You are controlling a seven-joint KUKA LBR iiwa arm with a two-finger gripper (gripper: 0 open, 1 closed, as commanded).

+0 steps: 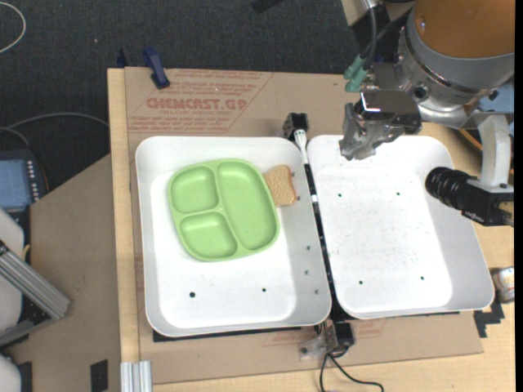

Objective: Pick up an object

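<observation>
A green divided plate [223, 210] lies in the left bin [163, 284]. A tan cracker-like piece [282, 185] rests against the plate's right rim, near the bin's right wall. My gripper [357, 148] hangs over the far left corner of the right bin [409, 251], well to the right of the cracker and apart from it. I see nothing between its fingers.
A black cylindrical fixture [458, 190] juts over the right bin's right side. A black clamp [296, 125] sits at the far end of the seam between the bins. A blue clip [155, 66] lies on the cardboard behind the left bin.
</observation>
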